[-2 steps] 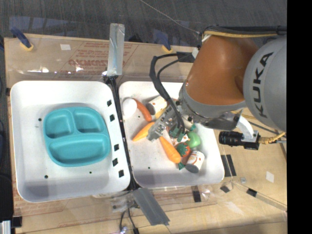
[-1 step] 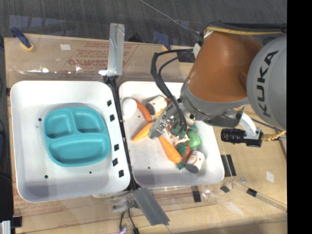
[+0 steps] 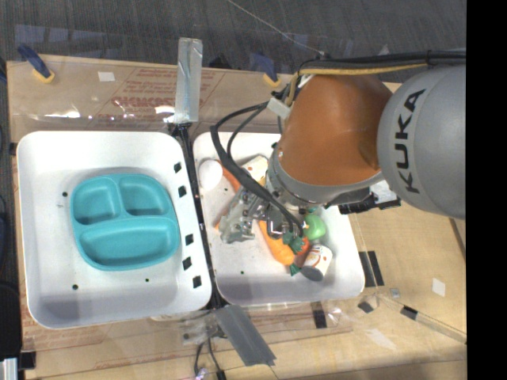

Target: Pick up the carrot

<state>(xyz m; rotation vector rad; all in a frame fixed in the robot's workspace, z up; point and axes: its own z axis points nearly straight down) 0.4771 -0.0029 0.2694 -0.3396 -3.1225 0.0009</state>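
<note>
The carrot [image 3: 278, 248] is an orange toy lying in the right bin [image 3: 261, 287], near its middle, with a dark green tip pointing toward the front right. My gripper [image 3: 247, 220] hangs low over this bin, just left of the carrot and close to it. The metal parts of the gripper partly cover the carrot's upper end. The arm's orange band and grey wrist hide the back right part of the bin.
A light green object [image 3: 316, 226] and a small white and red object [image 3: 316, 262] lie right beside the carrot. A thin orange piece [image 3: 230, 178] and a white round thing [image 3: 210, 171] sit at the bin's back left. The left bin [image 3: 47, 283] holds a teal divided plate [image 3: 123, 220].
</note>
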